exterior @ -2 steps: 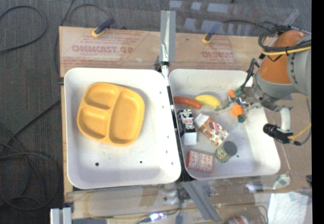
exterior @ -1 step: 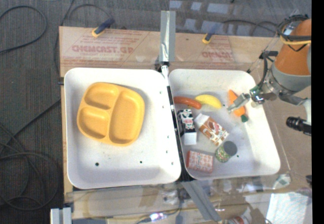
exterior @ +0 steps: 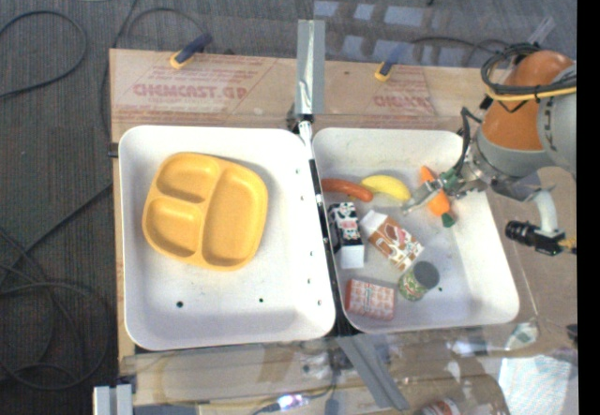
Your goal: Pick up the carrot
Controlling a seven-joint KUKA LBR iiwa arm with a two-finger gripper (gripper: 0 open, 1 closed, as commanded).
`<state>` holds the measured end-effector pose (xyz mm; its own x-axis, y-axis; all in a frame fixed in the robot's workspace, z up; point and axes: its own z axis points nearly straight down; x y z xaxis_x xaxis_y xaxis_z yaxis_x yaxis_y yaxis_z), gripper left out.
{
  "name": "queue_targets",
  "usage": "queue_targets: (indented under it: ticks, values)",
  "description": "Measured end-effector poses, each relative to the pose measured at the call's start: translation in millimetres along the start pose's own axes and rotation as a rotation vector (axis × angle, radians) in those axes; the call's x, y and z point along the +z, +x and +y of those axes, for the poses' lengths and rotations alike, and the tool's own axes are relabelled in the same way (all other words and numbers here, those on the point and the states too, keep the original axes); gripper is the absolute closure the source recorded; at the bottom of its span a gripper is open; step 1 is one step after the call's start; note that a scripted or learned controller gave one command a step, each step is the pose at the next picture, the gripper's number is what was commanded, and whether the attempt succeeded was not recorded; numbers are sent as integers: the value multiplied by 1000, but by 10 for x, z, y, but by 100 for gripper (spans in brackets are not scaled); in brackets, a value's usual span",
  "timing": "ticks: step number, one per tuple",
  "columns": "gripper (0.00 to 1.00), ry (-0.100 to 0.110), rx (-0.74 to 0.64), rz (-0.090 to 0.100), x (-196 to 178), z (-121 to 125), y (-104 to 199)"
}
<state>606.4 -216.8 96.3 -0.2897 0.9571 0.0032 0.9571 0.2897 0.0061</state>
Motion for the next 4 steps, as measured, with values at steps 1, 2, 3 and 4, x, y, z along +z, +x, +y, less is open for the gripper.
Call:
queue_targets:
  ticks: [1,2,3,4]
  values:
    - [100,1,-1,0,-80,2,8]
    - [100,6,-66,-4,-1245,427,294]
    - [100,6,-68,-4,-1330,440,307]
    - [100,5,-70,-4,-1418,453,319]
